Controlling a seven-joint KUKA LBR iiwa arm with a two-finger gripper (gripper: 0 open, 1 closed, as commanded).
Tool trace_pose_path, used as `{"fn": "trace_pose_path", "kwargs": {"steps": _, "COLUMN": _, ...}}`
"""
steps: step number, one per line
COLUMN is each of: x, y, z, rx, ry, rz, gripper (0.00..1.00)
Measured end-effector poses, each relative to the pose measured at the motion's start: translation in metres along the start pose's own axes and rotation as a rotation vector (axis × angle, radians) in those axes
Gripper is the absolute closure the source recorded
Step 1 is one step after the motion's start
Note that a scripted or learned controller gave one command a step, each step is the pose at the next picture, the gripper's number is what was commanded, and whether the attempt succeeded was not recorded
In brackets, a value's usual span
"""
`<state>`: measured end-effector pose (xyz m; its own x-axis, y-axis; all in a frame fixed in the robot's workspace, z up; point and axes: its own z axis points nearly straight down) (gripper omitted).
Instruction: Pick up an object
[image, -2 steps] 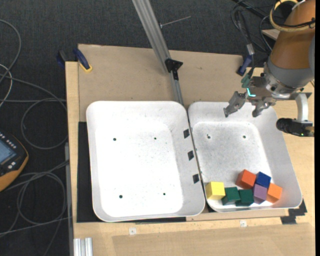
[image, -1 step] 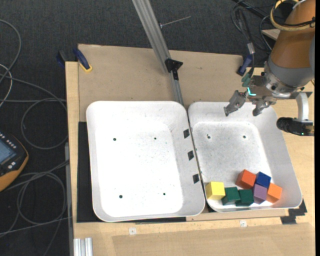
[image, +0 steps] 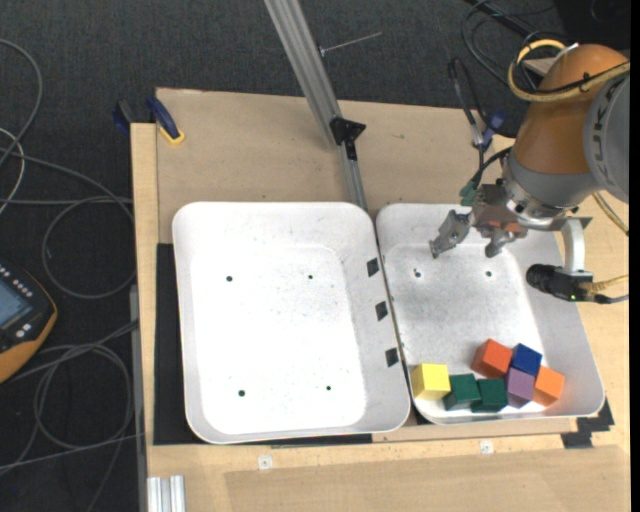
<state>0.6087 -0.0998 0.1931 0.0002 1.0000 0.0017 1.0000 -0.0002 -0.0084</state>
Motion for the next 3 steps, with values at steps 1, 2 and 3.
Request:
{"fn": "trace_pose_path", "kwargs": {"steps": 1, "x": 0.004, "y": -0.010, "z": 0.051, "rx": -0.001, "ry": 0.000, "rz": 0.000, "gripper": 0.00}}
{"fn": "trace_pose_path", "kwargs": {"steps": 2, "x": 0.005, "y": -0.011, "z": 0.097, "rx": -0.001, "ry": 0.000, "rz": 0.000, "gripper": 0.00}}
{"fn": "trace_pose_path", "kwargs": {"steps": 3, "x": 0.004, "y": -0.009, "z": 0.082, "rx": -0.010, "ry": 0.000, "rz": 0.001, "gripper": 1.00}}
